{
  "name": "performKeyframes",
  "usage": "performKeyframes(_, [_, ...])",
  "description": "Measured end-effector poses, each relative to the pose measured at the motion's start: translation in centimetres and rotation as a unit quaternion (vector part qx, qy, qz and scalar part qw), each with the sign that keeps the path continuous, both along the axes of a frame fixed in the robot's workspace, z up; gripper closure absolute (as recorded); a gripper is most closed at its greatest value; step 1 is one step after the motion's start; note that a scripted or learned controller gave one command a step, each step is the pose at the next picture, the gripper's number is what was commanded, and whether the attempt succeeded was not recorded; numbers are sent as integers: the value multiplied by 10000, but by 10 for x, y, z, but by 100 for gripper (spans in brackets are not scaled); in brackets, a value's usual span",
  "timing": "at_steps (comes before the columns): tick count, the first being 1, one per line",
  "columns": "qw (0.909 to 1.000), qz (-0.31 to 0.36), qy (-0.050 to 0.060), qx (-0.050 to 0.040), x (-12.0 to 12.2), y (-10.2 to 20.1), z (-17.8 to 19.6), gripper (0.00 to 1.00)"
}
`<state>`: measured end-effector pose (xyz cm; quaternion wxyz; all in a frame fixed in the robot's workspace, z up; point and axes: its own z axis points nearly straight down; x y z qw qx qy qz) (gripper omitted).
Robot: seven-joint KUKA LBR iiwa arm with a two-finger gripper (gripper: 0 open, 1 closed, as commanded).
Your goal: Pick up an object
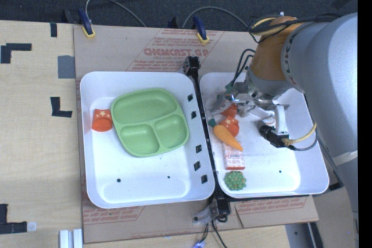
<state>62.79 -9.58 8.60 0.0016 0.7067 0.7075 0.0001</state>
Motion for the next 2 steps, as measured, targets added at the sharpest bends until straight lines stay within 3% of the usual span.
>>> performKeyframes(1, [10000, 6, 6, 0, 0, 0, 10, 100])
performKeyframes(2, [10000, 11, 8, 16, -40, 48, 99, 100])
